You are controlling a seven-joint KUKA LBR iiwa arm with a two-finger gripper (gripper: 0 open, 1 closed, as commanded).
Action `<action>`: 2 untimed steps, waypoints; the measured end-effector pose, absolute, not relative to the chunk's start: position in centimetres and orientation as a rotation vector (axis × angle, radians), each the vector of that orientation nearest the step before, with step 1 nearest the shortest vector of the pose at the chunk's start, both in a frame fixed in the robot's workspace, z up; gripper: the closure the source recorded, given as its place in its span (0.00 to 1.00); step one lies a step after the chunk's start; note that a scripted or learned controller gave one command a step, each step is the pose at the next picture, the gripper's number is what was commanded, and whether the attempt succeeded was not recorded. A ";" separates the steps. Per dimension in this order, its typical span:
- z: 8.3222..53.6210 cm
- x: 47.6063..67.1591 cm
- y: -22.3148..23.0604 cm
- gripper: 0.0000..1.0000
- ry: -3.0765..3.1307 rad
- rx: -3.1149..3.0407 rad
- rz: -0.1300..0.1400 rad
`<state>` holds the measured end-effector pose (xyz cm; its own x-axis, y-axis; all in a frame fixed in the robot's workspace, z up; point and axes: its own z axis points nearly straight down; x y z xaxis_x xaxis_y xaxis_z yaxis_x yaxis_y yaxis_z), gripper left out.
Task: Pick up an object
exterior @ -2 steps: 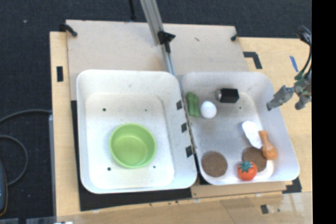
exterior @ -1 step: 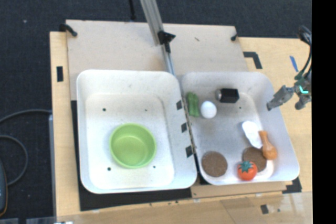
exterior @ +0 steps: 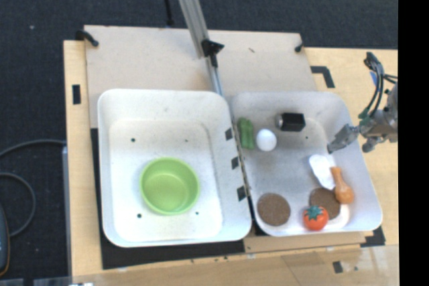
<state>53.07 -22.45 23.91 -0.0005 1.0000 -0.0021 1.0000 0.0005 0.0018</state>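
Camera view: the gripper (exterior: 348, 137) sits at the right edge of the frame, over the right bin's (exterior: 295, 104) upper right rim; whether it is spread or closed I cannot tell. Below it in that bin lie a white piece (exterior: 322, 169), an orange piece (exterior: 341, 188), a tomato (exterior: 315, 217) and a brown disc (exterior: 273, 209). Further left sit a white ball (exterior: 267, 140), a green piece (exterior: 246, 133) and, seemingly, a black block (exterior: 292, 121). The left bin (exterior: 127, 110) holds a green bowl (exterior: 169, 185).
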 end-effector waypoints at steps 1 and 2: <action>19.5 53.5 -22.3 0.00 2.221 2.223 -0.004; 15.3 53.2 -22.2 0.00 2.222 2.223 -0.004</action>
